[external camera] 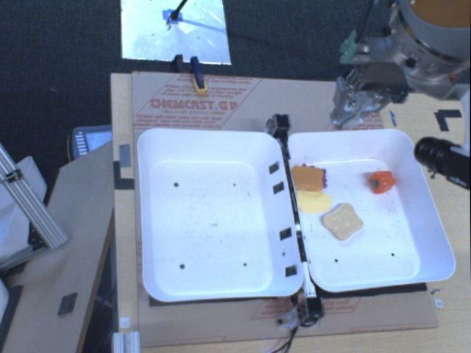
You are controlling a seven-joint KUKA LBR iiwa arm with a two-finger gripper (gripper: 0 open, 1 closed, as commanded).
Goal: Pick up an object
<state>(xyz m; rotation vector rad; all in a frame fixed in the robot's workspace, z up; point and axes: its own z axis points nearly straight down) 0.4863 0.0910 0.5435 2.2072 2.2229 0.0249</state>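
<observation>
Several toy foods lie in the right bin (412, 263). An orange-brown piece with a purple edge (309, 178) sits near the bin's left wall, with a flat yellow piece (314, 202) just in front of it. A beige bread slice (342, 221) lies toward the middle. A small red-orange pepper (381, 182) rests at the far right side. My gripper (357, 107) hangs above the far rim of the right bin, behind all the foods and touching none of them. Nothing shows in its grasp.
The left bin (147, 219) stands beside the right one, with black clips (280, 190) along the shared edge. A black cylinder (441, 158) juts in over the right rim. A shiny plate (175, 20) and a yellow clamp (199, 79) lie behind the bins.
</observation>
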